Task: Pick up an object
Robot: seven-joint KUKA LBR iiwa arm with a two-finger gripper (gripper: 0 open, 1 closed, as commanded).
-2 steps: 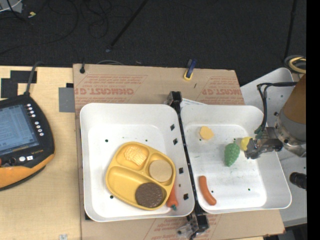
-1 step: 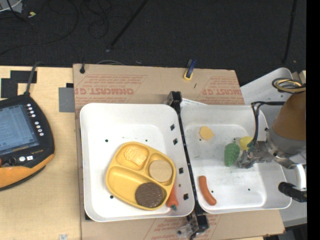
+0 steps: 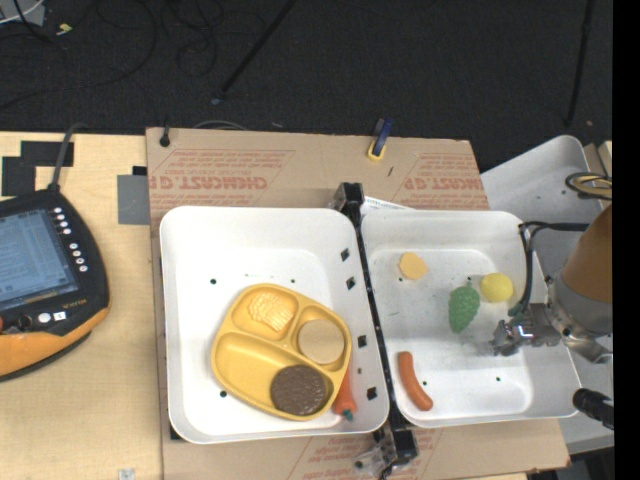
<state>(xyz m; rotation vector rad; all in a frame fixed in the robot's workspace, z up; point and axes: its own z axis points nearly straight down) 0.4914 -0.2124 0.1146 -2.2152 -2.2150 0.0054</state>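
1. Green leafy toy vegetable [image 3: 463, 307] lying in the right shallow white bin [image 3: 450, 408], just left of the jaws [image 3: 505, 336] and slightly farther from the camera.
2. Small round yellow toy fruit [image 3: 496, 288] touching or almost touching the green piece, just beyond the jaws.
3. Flat pale-orange toy piece [image 3: 412, 266] farther left and beyond, apart from the other two.
4. Red-orange toy sausage [image 3: 414, 381] on the bin floor, left of the jaws and nearer the camera.
5. Jaws low at the right bin's right wall, at the end of the grey arm with an orange band [image 3: 590, 278]; nothing seen between them; cannot tell how far open.
6. Left shallow white bin [image 3: 200, 238] well left of the jaws, holding a yellow sectioned plastic tray [image 3: 240, 358] with a dark brown disc [image 3: 300, 389], a beige disc [image 3: 321, 341] and a yellow ridged piece [image 3: 268, 311].
7. Orange-and-grey handheld control pendant [image 3: 40, 283] on the tabletop [image 3: 90, 398], far left of the jaws.
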